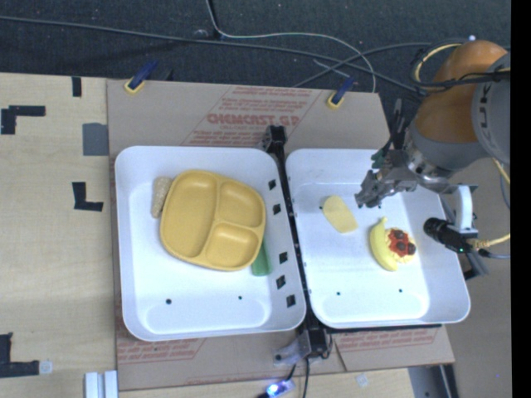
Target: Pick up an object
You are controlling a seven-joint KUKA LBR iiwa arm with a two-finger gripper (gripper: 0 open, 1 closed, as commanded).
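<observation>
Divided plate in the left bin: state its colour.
Mustard yellow all over, seen in the camera view: the divided plate in the left bin.

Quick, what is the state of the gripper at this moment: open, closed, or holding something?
Gripper: cannot be told from this view. It hangs over the right bin, above the pale yellow piece and the banana toy.

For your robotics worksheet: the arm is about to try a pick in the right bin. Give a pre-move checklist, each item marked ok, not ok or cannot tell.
1. Gripper over the right bin: ok.
2. Fingers empty: cannot tell.
3. Pale piece lies free, apart from the banana: ok.
4. Gripper centred over either one: not ok, it hangs between them.
5. Yellow tray out of the way, in the left bin: ok.
</observation>
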